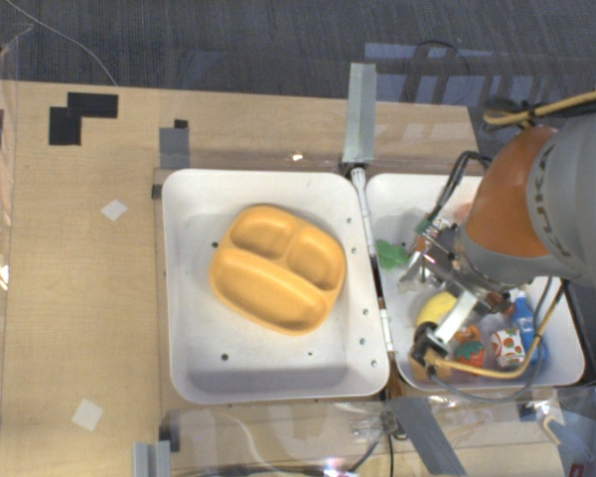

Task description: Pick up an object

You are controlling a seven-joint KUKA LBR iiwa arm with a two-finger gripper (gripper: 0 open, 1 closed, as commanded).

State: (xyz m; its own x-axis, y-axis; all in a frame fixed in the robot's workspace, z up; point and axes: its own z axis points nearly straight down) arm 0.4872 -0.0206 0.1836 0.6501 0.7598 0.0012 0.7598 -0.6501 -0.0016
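Noted gripper (425,258) low in right bin (397,199), could not tell whether open or closed, logged yellow item (435,309) at its 6 o'clock and green item (390,254) at 9, and judged approach step in hand, next needing centring on one item, then closing.

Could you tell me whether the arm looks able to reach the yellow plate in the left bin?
Probably yes: the yellow plate lies uncovered, and the arm hangs over the neighbouring right bin.
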